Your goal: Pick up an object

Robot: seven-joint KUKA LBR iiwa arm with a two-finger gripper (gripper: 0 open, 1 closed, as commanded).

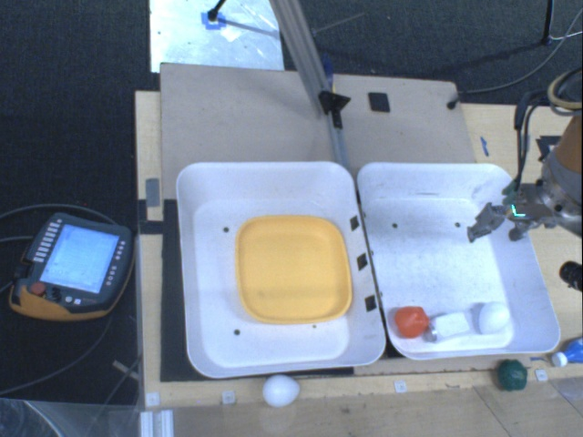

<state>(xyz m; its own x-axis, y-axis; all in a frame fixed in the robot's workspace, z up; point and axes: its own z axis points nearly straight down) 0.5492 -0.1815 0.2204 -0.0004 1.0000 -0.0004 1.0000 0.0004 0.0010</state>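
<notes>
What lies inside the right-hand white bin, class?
Along the right bin's front wall lie an orange-red object, a white cylinder and a white ball. The gripper hangs over its right side, hiding some floor.

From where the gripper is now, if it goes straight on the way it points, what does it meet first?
The gripper points leftward over the right bin. That line crosses bare white floor, so it would probably meet the bin's left wall first, though depth is unclear. The red object lies well off that line.

A yellow plate (294, 269) is showing in the left white bin (208, 244). In the right white bin (428, 244), an orange-red ball (410, 320) and a white egg (493, 317) are showing. A dark green ball (511, 374) is lying on the tan surface (246, 116).
</notes>
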